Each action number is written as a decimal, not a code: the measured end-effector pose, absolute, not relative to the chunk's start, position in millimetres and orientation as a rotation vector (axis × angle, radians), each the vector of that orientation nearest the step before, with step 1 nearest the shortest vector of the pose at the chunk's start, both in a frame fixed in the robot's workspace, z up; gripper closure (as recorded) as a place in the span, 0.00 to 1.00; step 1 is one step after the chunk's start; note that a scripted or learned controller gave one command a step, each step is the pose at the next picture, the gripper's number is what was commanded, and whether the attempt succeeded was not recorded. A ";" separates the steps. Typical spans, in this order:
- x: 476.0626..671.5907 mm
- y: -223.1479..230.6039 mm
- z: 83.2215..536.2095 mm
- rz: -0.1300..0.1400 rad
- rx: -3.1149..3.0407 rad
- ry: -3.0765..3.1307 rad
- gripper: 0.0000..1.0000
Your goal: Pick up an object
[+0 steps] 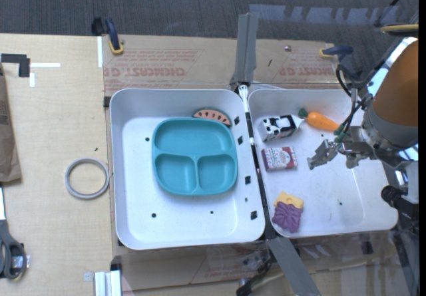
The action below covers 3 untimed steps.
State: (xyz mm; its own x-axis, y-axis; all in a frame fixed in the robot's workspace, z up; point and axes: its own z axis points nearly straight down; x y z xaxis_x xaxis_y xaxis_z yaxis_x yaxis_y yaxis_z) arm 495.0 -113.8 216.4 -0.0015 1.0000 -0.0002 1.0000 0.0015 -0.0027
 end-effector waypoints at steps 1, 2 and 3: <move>558.2 -133.7 229.9 0.001 -1.838 -2.549 0.00; 623.9 -183.1 212.2 0.001 -1.453 -2.787 0.00; 653.9 -183.5 120.6 -0.001 -1.797 -2.578 0.00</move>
State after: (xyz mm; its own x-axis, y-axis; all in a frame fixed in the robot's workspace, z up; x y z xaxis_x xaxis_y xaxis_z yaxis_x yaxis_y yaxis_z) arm 653.9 -183.5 120.6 -0.3460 0.9382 -0.0007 0.9382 0.3460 0.0016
